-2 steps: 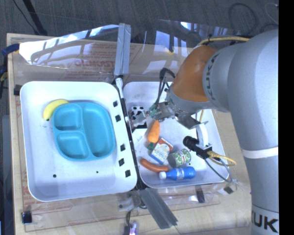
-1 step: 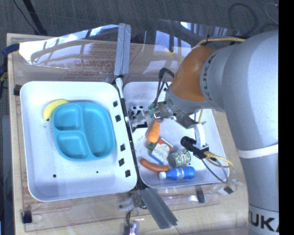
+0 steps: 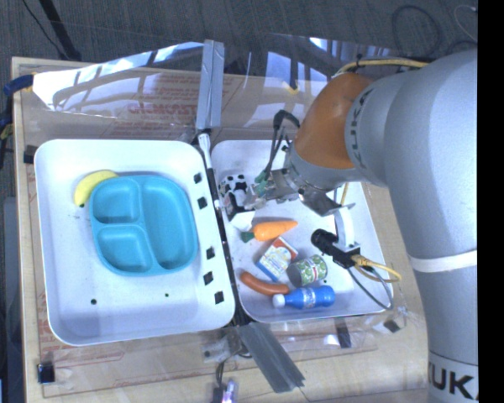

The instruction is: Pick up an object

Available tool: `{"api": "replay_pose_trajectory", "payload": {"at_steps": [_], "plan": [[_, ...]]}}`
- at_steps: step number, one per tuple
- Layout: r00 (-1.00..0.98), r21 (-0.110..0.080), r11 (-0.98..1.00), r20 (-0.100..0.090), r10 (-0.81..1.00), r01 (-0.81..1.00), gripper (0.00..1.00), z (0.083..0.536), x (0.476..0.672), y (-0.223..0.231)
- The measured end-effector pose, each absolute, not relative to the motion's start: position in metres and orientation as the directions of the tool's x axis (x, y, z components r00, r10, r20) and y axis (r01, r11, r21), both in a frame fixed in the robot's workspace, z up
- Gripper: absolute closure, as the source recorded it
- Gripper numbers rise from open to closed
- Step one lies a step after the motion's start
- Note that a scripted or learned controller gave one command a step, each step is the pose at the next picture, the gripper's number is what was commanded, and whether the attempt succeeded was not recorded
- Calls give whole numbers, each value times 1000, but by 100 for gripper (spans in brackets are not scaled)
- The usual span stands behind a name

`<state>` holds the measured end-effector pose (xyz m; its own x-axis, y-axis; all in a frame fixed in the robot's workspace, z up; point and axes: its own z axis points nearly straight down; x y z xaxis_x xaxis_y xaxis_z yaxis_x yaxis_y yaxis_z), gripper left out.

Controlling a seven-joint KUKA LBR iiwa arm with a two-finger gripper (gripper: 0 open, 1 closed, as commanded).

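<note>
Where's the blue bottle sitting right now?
The blue bottle lies on its side at the near edge of the right bin, just below the green can and beside the hot dog.

A dark grey carpeted floor (image 3: 134, 15) fills the picture from nine o'clock round to one o'clock, crossed near eleven o'clock by thin black cables (image 3: 46, 11). Below it stands the pale wooden bench (image 3: 151, 363), whose bare top shows along six to eight o'clock and bears faint red lettering toward twelve o'clock. Clear plastic sheeting (image 3: 118, 78) lies across the bench's far part from ten to twelve o'clock and catches bright bluish-white glare from light overhead, with a grey metal bar (image 3: 208, 86) standing up through it at twelve o'clock.
</note>
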<state>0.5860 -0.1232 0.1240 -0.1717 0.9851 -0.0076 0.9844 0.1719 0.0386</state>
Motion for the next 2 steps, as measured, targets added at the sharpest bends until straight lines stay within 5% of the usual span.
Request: {"api": "replay_pose_trajectory", "payload": {"at_steps": [1,2], "plan": [[-172,37,172,-7,985,984,0,123,585,-123],[-189,1,189,-3,982,982,0,92,571,-127]]}}
